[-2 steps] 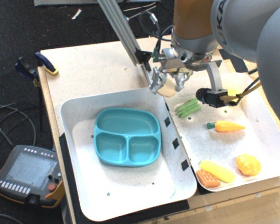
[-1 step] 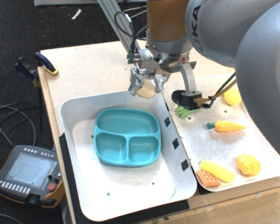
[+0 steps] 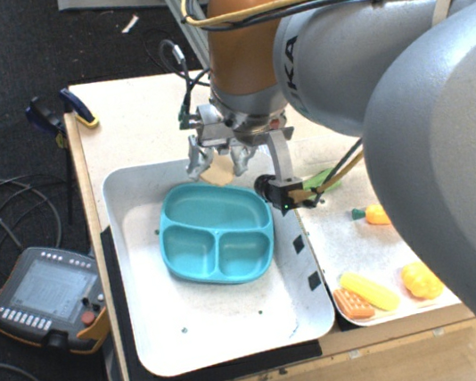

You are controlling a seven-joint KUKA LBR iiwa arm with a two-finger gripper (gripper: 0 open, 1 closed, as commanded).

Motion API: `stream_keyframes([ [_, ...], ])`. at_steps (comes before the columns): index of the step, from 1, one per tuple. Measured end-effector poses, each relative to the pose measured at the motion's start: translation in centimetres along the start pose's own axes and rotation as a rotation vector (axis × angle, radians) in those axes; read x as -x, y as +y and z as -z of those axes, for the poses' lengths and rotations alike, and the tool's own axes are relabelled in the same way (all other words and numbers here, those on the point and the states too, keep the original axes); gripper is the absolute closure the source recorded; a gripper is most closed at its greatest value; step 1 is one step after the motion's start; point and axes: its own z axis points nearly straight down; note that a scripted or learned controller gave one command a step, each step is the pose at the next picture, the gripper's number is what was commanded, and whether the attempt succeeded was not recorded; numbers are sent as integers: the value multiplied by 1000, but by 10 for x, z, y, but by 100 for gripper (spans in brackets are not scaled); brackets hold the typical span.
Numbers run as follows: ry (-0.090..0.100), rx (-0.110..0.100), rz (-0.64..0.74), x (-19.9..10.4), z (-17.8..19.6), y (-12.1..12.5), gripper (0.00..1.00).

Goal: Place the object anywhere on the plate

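Just nearer the camera than the jaws, a blue plate fills the middle of the left bin. A pale round thing lies right under them at the plate's far edge. Past the plate the bin floor is open, as is a strip to the view's left of the jaws. To their right the bin walls meet. Beyond, yellow and orange toy foods dot the right bin, and the arm hangs over that side. Behind the jaws the desk is open.

The gripper covers most of a pale object, identity indeterminate; the arm hides much of the right bin.
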Motion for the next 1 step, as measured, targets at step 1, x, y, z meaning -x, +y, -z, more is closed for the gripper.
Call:
stream_keyframes([
  [1,-2,2,-5,4,1,1,0],
])
